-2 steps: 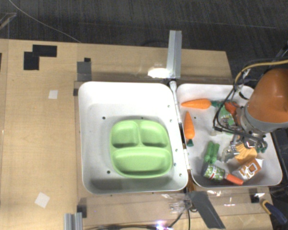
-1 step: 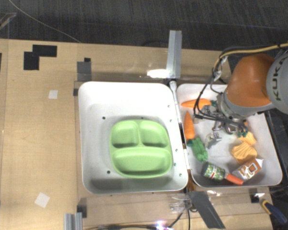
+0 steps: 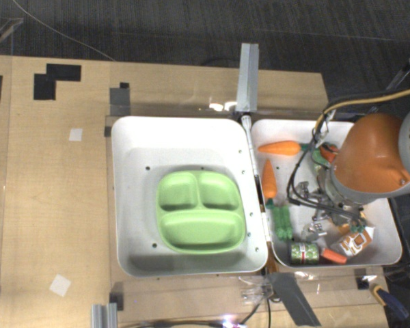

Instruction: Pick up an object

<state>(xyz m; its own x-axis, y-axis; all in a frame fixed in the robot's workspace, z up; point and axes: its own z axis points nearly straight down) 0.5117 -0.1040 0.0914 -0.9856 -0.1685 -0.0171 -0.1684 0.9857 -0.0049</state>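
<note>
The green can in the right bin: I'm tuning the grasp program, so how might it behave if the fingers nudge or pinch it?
The green can lies on its side, so a nudge would probably roll it. Its round wall could slip out of a two-finger pinch. The bin wall and an orange piece beside it may limit the roll.

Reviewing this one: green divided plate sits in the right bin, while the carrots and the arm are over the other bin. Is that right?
Not quite. The camera view shows the green divided plate in the left bin, not the right. The rest holds: the carrots lie in the other bin, where the arm reaches down.
</note>
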